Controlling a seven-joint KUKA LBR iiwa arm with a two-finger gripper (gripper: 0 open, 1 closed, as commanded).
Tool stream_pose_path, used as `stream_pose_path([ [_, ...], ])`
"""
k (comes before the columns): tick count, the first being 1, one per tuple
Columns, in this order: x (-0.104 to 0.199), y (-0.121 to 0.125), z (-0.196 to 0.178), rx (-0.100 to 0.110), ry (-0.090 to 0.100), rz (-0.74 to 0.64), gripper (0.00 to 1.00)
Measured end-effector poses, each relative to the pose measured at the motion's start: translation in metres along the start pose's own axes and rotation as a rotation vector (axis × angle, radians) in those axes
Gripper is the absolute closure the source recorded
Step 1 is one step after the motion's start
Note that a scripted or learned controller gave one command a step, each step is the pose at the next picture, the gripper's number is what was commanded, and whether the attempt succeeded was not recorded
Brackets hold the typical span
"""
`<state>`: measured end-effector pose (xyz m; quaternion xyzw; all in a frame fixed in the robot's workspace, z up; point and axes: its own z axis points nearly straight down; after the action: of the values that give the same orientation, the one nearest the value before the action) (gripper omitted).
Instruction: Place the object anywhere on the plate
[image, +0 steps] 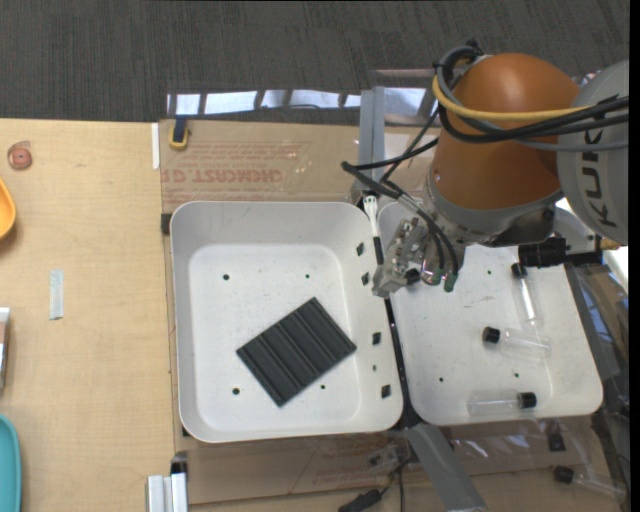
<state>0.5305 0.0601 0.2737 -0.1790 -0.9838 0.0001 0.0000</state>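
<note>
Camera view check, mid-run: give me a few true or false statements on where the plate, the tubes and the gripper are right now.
1. The dark ribbed plate lies in the left bin. True.
2. A clear tube rests on the plate. False: the clear tubes lie in the right bin.
3. The gripper is above the divide between the bins. True.
4. The plate lies square to the bin walls. False: it sits at an angle.
</note>
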Motion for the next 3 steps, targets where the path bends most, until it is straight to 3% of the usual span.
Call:
stream_pose_path([
  [1, 0.005, -0.051, 0.024, -0.001, 0.0, -0.473, 1.0],
  [2, 0.026, 0.011, 0.021, -0.002, -0.002, -0.633, 1.0],
  [3, 0.026, 0.011, 0.021, -0.002, -0.002, -0.633, 0.0],
])
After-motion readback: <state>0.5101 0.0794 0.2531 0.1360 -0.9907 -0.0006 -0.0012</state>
